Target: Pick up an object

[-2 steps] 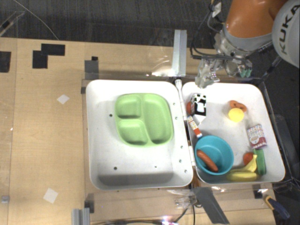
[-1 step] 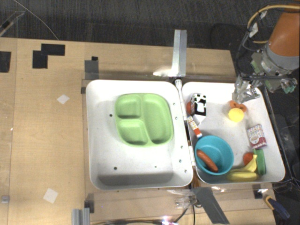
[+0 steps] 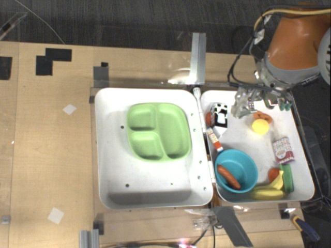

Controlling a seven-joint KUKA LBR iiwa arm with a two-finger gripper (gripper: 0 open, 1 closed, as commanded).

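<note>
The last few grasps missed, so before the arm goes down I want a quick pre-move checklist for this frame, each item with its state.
1. Gripper is above the right bin: ok.
2. Gripper lined up over one object: not ok, it sits between the black-and-white item and the yellow-orange toy.
3. Whether the gripper is open or shut: cannot tell.
4. Object already held: cannot tell.
5. Targets uncluttered: not ok, the sausage lies in the blue bowl, the banana against the front wall.
6. Green tray alone in the left bin: ok.
</note>
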